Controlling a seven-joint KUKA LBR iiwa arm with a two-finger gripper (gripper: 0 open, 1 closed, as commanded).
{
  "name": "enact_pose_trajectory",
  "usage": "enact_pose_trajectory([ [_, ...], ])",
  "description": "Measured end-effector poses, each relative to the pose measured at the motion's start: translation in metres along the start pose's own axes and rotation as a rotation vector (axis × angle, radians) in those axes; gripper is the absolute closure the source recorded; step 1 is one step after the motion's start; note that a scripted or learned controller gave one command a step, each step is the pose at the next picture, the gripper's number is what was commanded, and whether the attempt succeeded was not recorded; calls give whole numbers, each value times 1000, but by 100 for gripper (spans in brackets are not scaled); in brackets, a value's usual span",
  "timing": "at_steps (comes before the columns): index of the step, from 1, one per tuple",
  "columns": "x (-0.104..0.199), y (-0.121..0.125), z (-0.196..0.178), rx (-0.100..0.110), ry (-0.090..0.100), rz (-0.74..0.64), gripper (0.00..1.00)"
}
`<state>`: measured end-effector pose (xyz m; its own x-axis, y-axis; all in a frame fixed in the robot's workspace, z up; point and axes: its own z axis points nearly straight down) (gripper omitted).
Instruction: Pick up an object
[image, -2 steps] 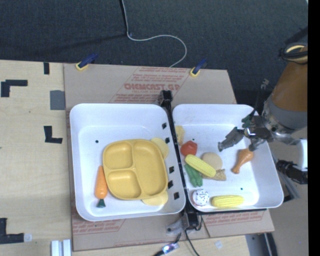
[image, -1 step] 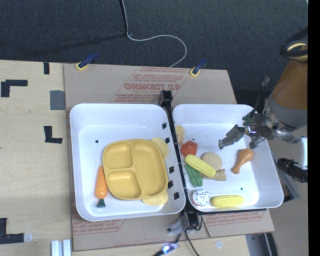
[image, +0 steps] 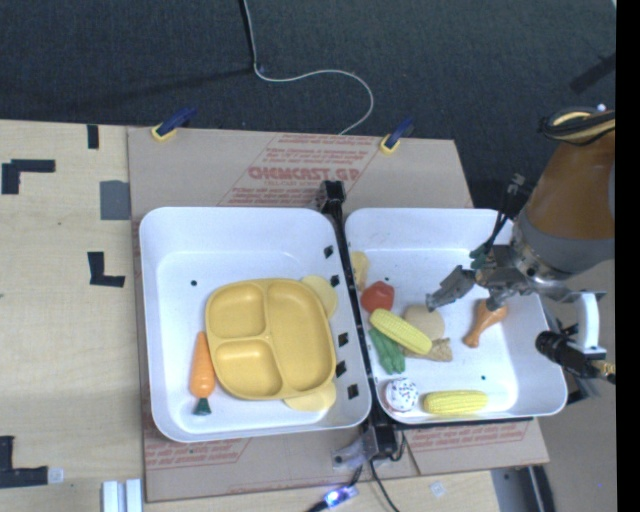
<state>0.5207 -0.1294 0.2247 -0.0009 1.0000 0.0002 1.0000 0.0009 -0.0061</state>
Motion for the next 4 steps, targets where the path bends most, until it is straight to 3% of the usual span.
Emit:
enact_pose_trajectory([
  [2, -11, -14, 114, 2, 1, 1, 0],
  [3, -10, -14, 141, -4, 0, -1, 0],
  [4, -10, -13, 130, -5, -1, -1, 100],
])
